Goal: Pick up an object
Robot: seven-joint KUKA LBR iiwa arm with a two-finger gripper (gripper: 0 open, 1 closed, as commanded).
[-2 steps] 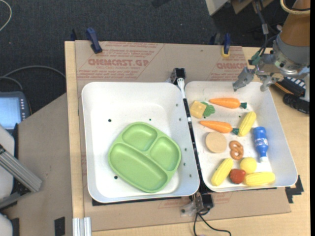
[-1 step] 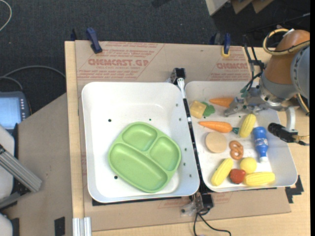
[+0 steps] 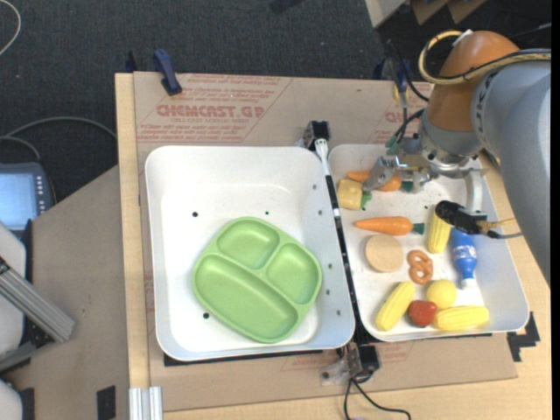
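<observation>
Dark carpeted floor (image 3: 70,24), brown bench board (image 3: 219,103) with red lettering, blue clamp (image 3: 166,71), loose cables (image 3: 52,129)

One fixed camera above the bench (image 3: 219,103), looking down aslant — both bins (image 3: 175,182) framed

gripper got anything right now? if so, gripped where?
Cannot tell. The gripper is low at the back of the right bin, right over an orange piece, but a grip is not visible from this angle.
</observation>
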